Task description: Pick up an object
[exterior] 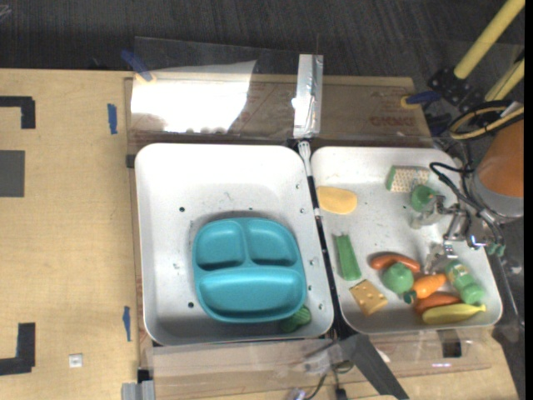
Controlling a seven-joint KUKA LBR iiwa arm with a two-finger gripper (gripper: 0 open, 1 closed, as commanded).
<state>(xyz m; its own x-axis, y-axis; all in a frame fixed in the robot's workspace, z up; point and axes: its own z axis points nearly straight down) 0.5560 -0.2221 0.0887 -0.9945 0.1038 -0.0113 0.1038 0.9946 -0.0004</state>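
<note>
Two jaws (441, 244), seemingly above toys (420, 286).

place: robot lab | cues: taped plywood bench (58, 248); two white bins (158, 173); cabling (475, 119); grey carpet (250, 15)

Teal tray (248, 269), white bins (158, 173)

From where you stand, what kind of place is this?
Probably a robot test bench in a lab: two white bins, toy food beside a teal plate, and a gripper reaching in.
</note>
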